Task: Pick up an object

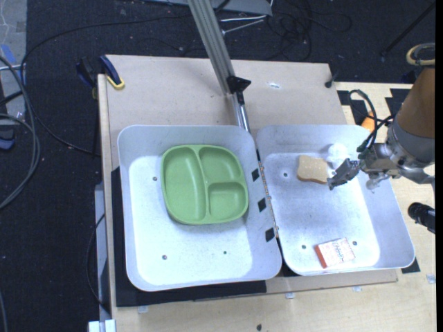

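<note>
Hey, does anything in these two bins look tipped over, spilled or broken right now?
Nothing stands out. The green divided plate lies flat in the left bin; the tan sponge and small red-and-white box rest in the right bin, with nothing spilled.

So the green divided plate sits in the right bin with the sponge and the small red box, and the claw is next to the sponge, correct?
Not quite: the camera view shows the green divided plate in the left bin. The sponge and small red box are in the right bin, with the claw next to the sponge.
</note>
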`<state>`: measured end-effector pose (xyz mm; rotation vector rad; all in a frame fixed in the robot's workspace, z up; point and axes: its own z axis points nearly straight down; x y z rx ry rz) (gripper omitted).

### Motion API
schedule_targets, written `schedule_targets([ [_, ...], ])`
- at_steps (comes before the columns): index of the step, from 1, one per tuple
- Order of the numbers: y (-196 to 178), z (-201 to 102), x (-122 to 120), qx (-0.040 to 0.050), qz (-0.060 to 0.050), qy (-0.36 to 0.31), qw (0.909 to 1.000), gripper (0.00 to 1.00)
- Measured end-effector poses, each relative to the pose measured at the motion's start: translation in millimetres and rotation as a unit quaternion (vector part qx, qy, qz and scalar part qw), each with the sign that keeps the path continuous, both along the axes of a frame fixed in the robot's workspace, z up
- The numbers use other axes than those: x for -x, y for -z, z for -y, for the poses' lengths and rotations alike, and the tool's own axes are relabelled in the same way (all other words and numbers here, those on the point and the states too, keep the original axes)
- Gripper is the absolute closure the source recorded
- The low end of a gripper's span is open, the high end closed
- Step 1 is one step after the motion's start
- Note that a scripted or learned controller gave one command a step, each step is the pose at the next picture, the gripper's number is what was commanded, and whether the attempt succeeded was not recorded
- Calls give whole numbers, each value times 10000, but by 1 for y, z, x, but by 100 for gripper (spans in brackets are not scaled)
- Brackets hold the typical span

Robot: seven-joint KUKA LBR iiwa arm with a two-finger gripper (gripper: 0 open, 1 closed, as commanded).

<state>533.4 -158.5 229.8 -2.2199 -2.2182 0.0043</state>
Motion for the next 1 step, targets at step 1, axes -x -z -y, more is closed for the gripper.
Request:
schedule_targets([
  [1, 65, 1, 1, -5, -10, 3, 10000, 0],
])
